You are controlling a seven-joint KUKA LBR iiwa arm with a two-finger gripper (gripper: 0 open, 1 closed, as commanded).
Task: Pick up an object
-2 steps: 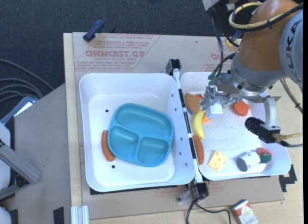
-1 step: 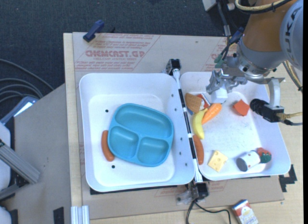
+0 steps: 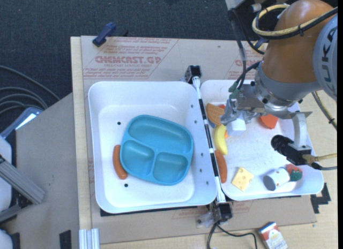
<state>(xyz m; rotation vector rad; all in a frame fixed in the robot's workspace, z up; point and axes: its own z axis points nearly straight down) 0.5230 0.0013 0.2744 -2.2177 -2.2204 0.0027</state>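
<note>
Open floor mid right bin (image 3: 316, 186), ringed by banana (image 3: 220, 138), cheese (image 3: 242, 179), cup (image 3: 277, 179).

Bright, even overhead light washes the white bins (image 3: 144, 95) nearly to glare. Shadows are soft and short. Focus is slightly soft throughout, with dim carpet (image 3: 80, 7) beyond.

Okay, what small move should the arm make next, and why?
Probably lower a little toward the banana. The hand hovers in the right bin just above and beside it, with nothing visibly held, and the banana is the closest item.
</note>
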